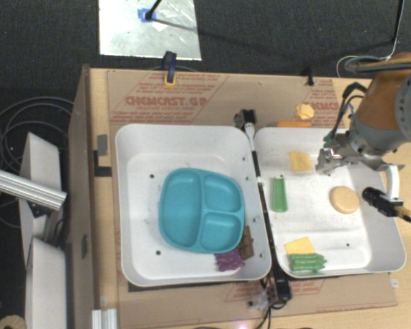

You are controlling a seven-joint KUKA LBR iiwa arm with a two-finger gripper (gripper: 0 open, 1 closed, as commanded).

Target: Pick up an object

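In the right bin (383,252) lie a pale yellow square piece (301,160), a green stick (279,194), a round tan disc (344,199), a yellow wedge (299,245) and a green ridged piece (307,262). My gripper (327,160) hangs over the right bin's far part, just right of the pale yellow square and above the tan disc. Nothing shows between its fingers.
The left bin (133,184) holds a teal divided plate (201,210), with a purple piece (227,260) and a brown piece (247,245) at its near right corner. An orange strip (294,123) and a yellow piece (305,110) lie on the cardboard behind the right bin.
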